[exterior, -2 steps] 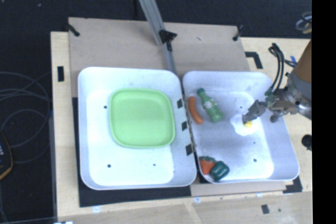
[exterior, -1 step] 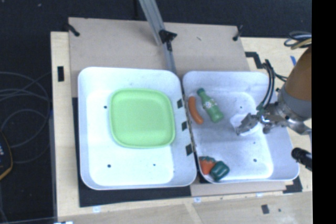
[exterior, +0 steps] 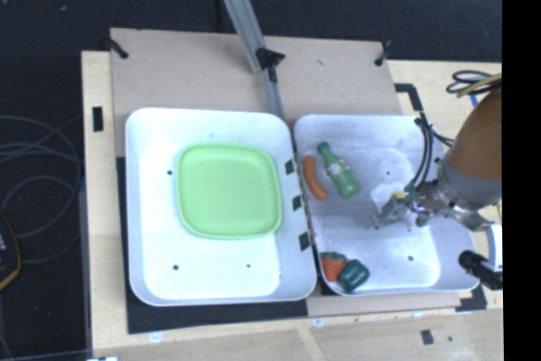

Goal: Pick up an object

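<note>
Dark floor surrounds a pale wooden bench (exterior: 203, 63) carrying two shallow white bins side by side. From my remote station I see the left bin (exterior: 152, 266) holding a green square plate (exterior: 229, 189) near its centre. The right bin (exterior: 372, 135) holds the smaller pieces: a green bottle (exterior: 338, 171) and an orange sausage (exterior: 314, 178) close to its left wall, and an orange-and-green toy (exterior: 345, 270) in its near left corner. The grey arm (exterior: 473, 161) reaches in over the bin's right edge, its gripper (exterior: 399, 209) low above bare floor at mid-bin; I cannot tell how the jaws stand. The bottle looks the likeliest pick. Its long axis runs diagonally, cap toward the far left corner, base toward mid-bin. I would close across the narrow body, square to that axis, clear of the sausage just beside it.
</note>
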Action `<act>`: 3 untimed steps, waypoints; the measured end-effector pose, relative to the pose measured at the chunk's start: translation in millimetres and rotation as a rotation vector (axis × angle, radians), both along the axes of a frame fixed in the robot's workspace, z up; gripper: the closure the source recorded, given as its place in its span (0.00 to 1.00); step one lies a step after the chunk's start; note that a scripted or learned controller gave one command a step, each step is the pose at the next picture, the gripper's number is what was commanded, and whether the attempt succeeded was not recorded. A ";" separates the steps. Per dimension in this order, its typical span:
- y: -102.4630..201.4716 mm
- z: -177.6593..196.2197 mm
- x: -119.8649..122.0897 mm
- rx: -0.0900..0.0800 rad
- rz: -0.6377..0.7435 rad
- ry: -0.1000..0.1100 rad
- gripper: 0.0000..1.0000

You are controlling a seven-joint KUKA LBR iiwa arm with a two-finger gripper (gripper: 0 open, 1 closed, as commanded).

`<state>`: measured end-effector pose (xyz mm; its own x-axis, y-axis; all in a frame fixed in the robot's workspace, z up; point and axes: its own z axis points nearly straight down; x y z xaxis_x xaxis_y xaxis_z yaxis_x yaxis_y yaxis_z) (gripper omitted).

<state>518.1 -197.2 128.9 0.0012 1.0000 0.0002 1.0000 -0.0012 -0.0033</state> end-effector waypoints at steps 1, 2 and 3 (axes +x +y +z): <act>-0.1 12.6 1.5 0.000 0.000 -0.005 1.00; -0.8 55.3 5.6 -0.002 0.001 -0.008 1.00; -2.5 118.1 9.1 -0.002 0.001 -0.010 1.00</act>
<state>527.2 -199.7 247.1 0.0000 1.0000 -0.0018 1.0000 0.0000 0.0065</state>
